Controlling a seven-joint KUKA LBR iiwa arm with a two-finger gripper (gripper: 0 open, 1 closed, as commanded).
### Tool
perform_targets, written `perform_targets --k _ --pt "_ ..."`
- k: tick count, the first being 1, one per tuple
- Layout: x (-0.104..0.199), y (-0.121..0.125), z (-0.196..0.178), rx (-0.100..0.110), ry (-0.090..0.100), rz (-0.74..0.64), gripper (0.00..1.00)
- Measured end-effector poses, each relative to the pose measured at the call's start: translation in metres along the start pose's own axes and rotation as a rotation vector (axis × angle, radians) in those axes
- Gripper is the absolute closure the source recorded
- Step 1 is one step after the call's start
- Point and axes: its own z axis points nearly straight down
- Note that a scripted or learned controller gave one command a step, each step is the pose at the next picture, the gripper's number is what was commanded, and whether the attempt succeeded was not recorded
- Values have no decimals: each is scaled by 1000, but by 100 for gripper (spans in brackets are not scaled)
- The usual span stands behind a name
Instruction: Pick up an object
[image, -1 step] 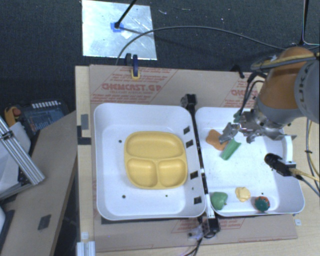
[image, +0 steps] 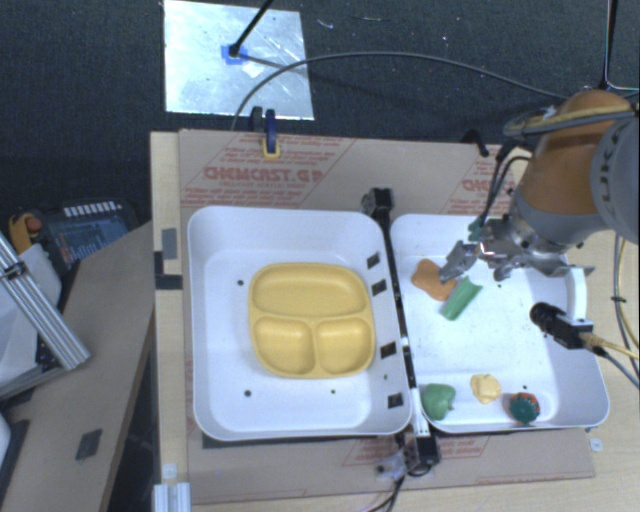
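Observation:
My gripper (image: 482, 262) hangs over the far part of the right bin (image: 585, 400), open, with nothing between its fingers. Just below and left of it lie an orange piece (image: 432, 279) and a green block (image: 460, 299), touching each other. Along the bin's near edge sit a green pepper-shaped toy (image: 437, 399), a small yellow piece (image: 485, 387) and a round green-and-red toy (image: 524, 406).
The left bin (image: 215, 300) holds a yellow divided plate (image: 310, 318). A black divider (image: 392, 300) runs between the bins. A black cable connector (image: 556, 324) sticks over the right bin's right side. The arm's orange band (image: 565, 160) looms above the far right corner.

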Motion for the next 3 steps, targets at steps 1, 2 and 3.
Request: perform_targets --k 1,2,3 --pt "-10 4 52 4 0 3 0" --pt "-9 4 104 4 0 2 0" --pt "-10 5 91 -1 -1 3 100"
